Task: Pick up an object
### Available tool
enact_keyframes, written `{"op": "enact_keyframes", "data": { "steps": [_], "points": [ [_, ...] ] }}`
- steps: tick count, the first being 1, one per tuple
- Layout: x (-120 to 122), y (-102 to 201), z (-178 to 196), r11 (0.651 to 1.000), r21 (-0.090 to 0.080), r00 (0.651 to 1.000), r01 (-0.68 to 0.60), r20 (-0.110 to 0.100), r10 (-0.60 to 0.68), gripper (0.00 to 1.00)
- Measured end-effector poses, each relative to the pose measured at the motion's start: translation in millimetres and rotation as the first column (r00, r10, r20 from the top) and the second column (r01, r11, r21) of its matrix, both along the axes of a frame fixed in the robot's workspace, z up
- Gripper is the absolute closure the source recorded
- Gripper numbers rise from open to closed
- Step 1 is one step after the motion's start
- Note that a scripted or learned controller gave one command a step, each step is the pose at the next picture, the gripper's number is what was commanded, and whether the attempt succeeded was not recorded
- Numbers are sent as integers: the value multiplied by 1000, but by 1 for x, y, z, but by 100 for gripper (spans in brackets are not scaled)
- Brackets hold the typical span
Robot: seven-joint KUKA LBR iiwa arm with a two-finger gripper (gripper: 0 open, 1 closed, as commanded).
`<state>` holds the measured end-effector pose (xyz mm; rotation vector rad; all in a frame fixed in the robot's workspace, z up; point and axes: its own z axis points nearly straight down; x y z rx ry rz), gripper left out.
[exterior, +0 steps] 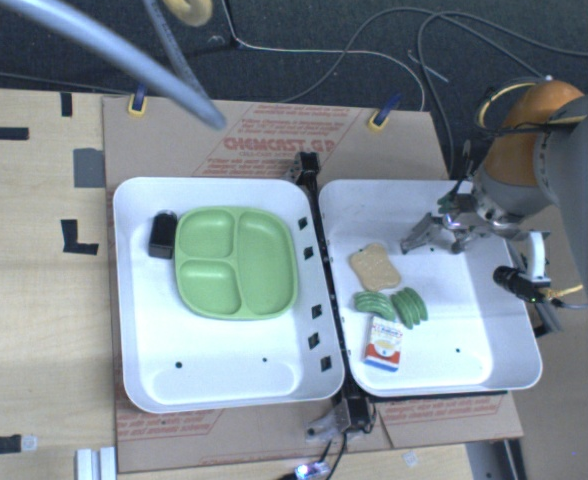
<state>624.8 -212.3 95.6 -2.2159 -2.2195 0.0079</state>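
In the right bin (494, 368) lie a tan slice of bread (372, 264), a bunch of green pea pods (392, 306) and a small red, white and blue carton (384, 346). My gripper (436, 242) hovers in the upper middle of that bin, to the right of and a little above the bread. Its fingers are spread open and nothing is between them. It touches none of the objects.
The left bin (144, 368) holds a green divided plate (237, 262) and a small black block (162, 235) at the plate's left. A black divider (320, 268) runs between the bins. Cables lie on the dark floor behind the bench.
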Motion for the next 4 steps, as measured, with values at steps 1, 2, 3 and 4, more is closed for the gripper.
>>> {"op": "enact_keyframes", "data": {
  "steps": [1,2,3,4],
  "points": [
    [1,0,-10,1000,-3,1000,-1,7,1,0],
    [2,0,2,1000,-6,1000,-2,12,2,100],
    [0,4,45,1000,0,1000,0,9,0,100],
    [-5,-1,92,1000,-1,1000,1,11,-1,100]
  ]
}}
